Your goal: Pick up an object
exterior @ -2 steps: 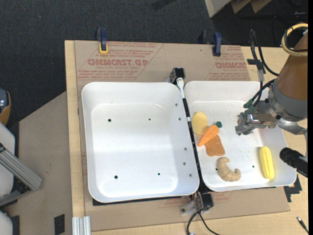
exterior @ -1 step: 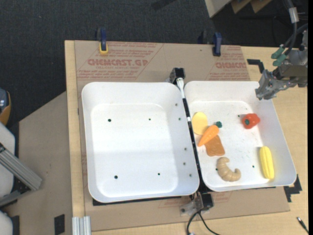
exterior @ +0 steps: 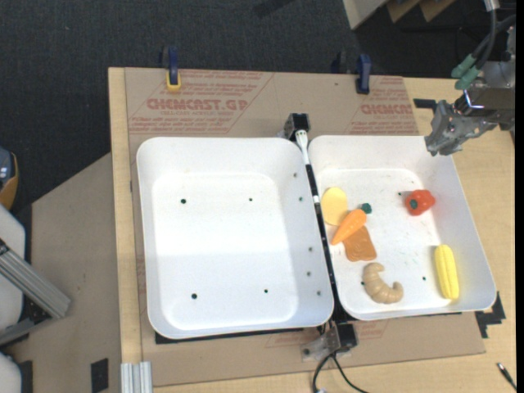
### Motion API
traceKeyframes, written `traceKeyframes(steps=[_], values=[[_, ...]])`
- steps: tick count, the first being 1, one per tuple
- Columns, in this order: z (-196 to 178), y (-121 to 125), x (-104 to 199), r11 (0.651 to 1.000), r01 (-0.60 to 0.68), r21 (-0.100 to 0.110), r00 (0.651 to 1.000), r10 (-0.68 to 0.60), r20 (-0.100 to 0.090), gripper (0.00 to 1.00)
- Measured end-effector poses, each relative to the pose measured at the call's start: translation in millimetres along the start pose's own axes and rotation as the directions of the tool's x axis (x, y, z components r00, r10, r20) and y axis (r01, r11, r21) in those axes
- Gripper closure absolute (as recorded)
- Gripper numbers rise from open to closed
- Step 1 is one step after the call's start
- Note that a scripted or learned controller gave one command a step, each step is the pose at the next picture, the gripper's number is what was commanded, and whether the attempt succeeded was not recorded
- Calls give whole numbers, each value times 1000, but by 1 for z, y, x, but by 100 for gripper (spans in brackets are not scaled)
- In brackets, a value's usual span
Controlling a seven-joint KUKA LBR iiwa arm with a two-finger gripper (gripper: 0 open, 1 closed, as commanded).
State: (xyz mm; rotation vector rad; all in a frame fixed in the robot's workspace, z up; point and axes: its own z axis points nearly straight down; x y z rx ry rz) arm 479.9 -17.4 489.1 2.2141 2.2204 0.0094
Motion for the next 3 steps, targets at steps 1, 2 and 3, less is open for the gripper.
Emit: traceKeyframes(steps=[1, 2, 3], values=[[-28, 0, 35, 1000, 1, 2, 1000, -1, -1, 100], [-47, 0, 76, 1000, 2, 3, 1000, -2, -1, 100], [-46, 0, 107, 1000, 1, 5, 1000, -1, -1, 100]])
